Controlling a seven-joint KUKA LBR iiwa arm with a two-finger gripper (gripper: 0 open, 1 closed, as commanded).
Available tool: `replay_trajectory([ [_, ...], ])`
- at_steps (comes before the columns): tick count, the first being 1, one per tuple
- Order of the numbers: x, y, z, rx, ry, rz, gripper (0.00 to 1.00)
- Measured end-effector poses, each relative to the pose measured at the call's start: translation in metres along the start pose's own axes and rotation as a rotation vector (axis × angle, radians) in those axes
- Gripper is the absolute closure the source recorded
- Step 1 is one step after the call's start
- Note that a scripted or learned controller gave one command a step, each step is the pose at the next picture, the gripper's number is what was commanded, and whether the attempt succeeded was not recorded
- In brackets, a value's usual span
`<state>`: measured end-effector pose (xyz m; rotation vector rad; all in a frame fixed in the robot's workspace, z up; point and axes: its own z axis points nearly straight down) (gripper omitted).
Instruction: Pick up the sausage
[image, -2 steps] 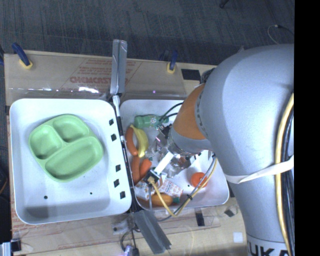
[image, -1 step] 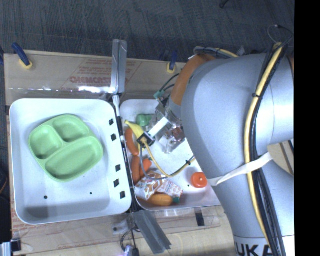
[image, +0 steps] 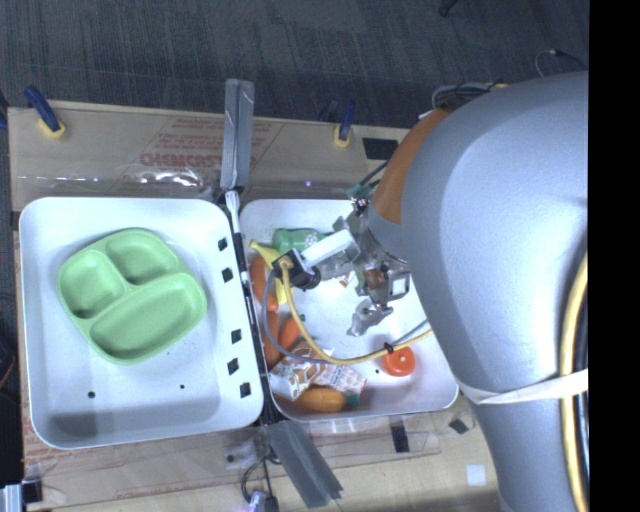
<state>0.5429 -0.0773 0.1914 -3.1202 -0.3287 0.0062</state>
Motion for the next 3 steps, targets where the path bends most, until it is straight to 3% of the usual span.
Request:
replay_trajectory([
  [1, -0.034, 0.017, 0.095, -0.002, 0.01, -0.081, 0.0],
  [2, 0.057, 0.06, 0.071, -0.001, 0.001, -0.036, 0.0],
  [3, 0.099, 0.053, 0.088, -0.008, 0.004, 0.01, 0.0],
])
